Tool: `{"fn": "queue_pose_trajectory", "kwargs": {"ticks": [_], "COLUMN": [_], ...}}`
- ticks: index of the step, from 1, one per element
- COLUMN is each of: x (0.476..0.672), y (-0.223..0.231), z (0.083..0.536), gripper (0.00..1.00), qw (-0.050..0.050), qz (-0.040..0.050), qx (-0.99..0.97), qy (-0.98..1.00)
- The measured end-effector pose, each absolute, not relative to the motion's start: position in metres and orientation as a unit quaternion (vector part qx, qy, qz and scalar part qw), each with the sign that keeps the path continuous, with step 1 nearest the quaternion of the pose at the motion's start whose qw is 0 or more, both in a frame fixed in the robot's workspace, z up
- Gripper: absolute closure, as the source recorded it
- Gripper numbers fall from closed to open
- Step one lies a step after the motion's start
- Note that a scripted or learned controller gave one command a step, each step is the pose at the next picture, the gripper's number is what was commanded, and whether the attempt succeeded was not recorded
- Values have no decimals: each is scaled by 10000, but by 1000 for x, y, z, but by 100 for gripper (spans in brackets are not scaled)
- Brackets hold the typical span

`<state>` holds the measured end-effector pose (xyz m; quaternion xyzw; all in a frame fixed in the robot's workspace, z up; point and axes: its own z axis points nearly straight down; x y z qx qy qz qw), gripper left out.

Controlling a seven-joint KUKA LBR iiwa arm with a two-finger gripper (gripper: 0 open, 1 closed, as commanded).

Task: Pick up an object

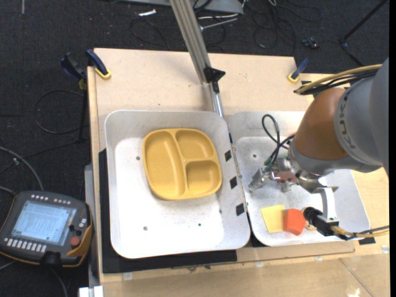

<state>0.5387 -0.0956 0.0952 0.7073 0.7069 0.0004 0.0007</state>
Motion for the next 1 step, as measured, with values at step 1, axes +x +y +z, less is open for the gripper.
{"fn": "queue_pose_trajectory", "kwargs": {"ticks": [1], "x": [539], "y": [-95], "z": [106], "gripper": [100], "qw": [10], "qz": [9], "qx": [7073], "qy": [7069]}}
